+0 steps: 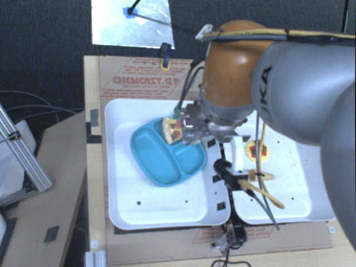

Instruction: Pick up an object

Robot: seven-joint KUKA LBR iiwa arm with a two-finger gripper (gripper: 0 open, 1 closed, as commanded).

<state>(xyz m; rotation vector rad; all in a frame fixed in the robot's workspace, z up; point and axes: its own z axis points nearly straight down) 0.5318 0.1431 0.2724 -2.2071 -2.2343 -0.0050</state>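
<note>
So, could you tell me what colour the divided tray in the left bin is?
The divided tray is light blue, seen plainly in the camera view.

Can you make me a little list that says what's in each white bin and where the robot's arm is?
left bin: a blue divided tray, with a pizza slice toy at its upper right edge
right bin: a small round pizza toy and tan tongs
arm: reaches in from the right, wrist over the divide between the bins
gripper: right by the pizza slice toy; grip unclear
</note>
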